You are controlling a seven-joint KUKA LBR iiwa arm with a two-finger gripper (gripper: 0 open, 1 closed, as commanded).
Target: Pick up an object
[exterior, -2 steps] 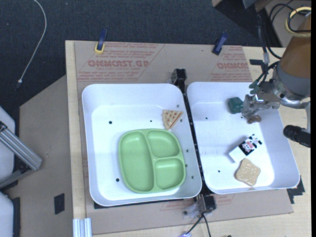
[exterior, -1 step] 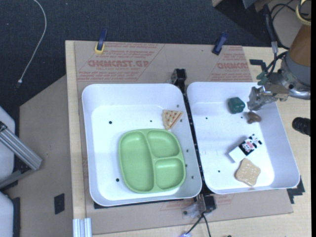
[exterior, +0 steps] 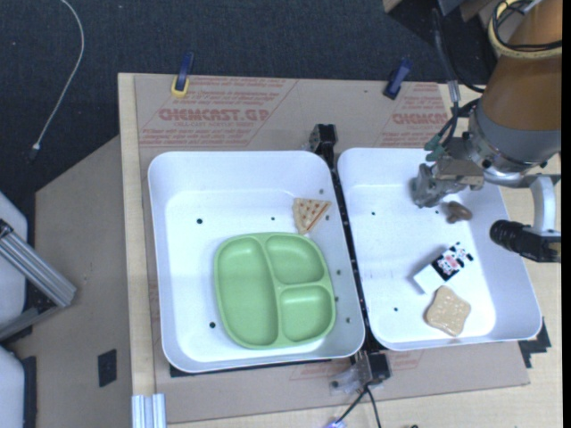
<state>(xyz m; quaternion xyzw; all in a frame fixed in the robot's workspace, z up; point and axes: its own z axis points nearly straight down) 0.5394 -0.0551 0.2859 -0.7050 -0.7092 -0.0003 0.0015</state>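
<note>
Cardboard-topped bench [exterior: 268, 105], two white bins [exterior: 169, 185], dark carpet [exterior: 223, 16] around.

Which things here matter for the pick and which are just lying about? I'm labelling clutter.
Job: gripper; small brown lump; black-and-white packet; tan toast-shaped piece.
Lying about: green divided plastic plate; tan waffle-patterned wedge; blue clamps.

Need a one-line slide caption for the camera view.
Gripper over right bin near brown piece; toast below; green tray in left bin.
</note>
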